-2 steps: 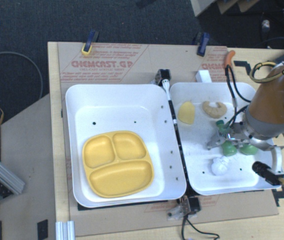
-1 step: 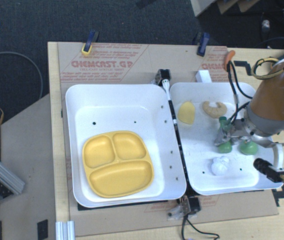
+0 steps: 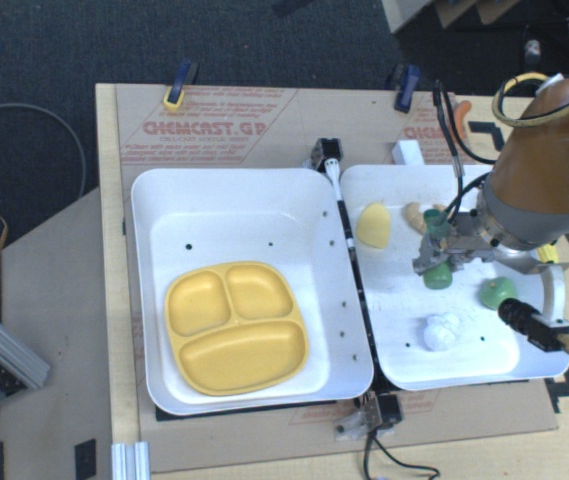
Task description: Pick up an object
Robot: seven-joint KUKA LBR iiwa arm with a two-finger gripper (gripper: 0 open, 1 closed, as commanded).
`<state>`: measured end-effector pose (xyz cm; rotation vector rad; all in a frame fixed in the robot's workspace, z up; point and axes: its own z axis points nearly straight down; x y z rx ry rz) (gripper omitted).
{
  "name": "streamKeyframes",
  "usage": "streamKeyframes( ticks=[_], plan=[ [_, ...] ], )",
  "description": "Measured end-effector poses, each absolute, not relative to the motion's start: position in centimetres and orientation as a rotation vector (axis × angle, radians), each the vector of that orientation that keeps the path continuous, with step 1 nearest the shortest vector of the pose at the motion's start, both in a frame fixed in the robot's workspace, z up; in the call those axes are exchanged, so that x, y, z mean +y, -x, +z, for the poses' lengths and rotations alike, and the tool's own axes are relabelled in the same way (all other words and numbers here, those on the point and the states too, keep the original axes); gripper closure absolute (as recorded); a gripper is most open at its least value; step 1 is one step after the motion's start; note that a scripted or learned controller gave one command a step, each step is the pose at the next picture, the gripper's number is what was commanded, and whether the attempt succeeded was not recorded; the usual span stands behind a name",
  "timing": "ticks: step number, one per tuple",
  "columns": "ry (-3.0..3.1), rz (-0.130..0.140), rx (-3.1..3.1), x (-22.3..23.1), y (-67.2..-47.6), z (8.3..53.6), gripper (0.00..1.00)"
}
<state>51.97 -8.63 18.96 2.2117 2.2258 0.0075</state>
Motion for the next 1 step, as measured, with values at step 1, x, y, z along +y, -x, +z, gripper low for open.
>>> streamKeyframes(
  ticks=[1],
  plan=[
    [-2.210,0.008,2.229,0.40,-51.61,23.61,1.00]
  ],
)
